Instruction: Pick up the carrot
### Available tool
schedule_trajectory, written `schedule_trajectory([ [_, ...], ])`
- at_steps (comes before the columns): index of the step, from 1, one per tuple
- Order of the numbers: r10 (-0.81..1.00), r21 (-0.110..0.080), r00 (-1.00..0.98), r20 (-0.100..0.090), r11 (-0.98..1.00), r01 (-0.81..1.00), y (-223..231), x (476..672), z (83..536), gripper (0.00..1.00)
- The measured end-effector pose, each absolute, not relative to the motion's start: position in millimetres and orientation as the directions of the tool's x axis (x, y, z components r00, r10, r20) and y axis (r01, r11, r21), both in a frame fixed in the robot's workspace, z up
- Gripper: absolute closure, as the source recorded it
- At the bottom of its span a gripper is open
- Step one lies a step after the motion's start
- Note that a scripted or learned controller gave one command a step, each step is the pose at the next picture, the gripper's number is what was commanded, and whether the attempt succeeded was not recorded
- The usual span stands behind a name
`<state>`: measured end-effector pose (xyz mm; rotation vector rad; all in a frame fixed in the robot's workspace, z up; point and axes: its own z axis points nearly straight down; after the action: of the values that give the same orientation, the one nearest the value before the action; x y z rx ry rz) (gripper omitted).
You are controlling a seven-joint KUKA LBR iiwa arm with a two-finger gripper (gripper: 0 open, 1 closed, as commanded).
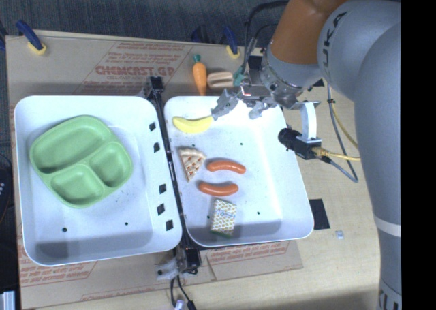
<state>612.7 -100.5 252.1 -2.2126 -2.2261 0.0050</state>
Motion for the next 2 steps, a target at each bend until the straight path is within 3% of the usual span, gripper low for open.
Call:
schedule_trajectory([
  [1,0.999,0.007,0.043,0.002,-0.043,0.999,-106,660.2,98,0.00],
  [2,0.995,-0.005,0.101,0.000,-0.101,0.995,-127,609.1,91,0.00],
])
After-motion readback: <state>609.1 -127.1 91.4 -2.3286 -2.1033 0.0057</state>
